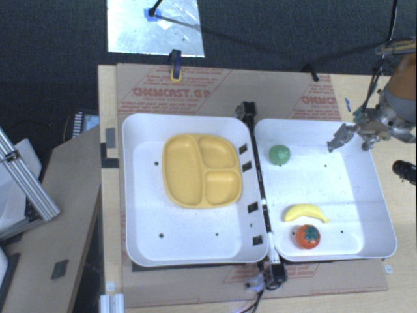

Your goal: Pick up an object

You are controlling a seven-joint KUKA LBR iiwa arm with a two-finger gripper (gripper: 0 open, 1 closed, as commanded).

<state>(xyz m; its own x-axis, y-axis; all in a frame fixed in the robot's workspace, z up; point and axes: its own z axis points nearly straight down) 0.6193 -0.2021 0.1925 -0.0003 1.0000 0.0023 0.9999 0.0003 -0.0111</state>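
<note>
From the camera view, the gripper point(352, 139) hangs over the far right rim of the right bin point(365, 194), its 2 fingers spread apart with nothing between them. Bare white floor lies beneath and left of it. Both bins sit on a cardboard sheet point(215, 87) over the bench, with dark carpet beyond. The left bin point(140, 194) holds a yellow 3-compartment plate point(202, 170). In the right bin, a green ball point(279, 154) lies near the far left; a banana point(305, 213) touches a tomato point(308, 236) at the near edge.
</note>
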